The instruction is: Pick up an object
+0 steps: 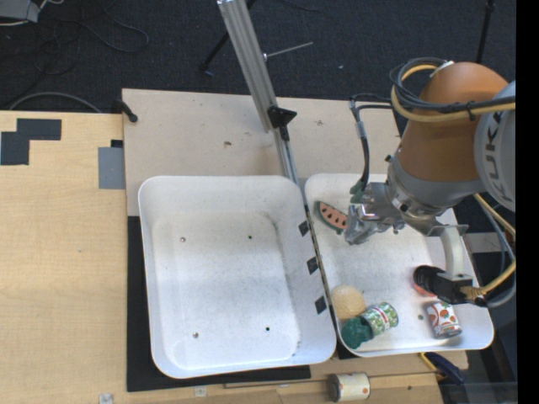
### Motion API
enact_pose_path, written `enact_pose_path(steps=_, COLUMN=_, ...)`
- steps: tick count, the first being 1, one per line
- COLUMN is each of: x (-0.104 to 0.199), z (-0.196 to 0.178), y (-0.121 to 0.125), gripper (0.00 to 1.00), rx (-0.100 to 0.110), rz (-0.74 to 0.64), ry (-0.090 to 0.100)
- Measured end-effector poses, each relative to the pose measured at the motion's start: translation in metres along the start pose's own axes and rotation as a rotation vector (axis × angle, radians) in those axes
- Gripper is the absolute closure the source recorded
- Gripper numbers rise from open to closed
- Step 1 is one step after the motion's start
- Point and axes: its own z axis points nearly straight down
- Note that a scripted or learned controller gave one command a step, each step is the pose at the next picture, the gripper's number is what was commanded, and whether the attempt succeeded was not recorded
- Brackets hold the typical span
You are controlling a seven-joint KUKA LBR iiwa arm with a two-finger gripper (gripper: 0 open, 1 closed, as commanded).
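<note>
Pick not yet achieved: gripper (360,224) is poised low in the right bin (472,337), its grip state not discernible, nothing seen held; watermelon-slice toy (332,216) lies just beside it, green-labelled can (381,317) farther below.

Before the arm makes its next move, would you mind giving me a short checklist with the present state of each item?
1. Claw is over the right bin: ok.
2. Claw holds an object: cannot tell.
3. A target lies close: ok, the watermelon slice is just left of the claw.
4. Slice is clear of the bin wall: not ok, it sits near the divider.
5. Other objects are out of the way: ok, the ball, green can and red can lie along the bin's near side.
</note>
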Motion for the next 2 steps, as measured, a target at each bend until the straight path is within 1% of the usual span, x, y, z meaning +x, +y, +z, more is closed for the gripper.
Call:
enact_pose_path(steps=1, x=0.048, z=0.019, y=-0.005, gripper=1.00, rx=0.002, rz=0.001, ry=-0.001)
enact_pose_path(steps=2, x=0.090, z=0.023, y=-0.012, gripper=1.00, rx=0.001, rz=0.002, ry=-0.001)
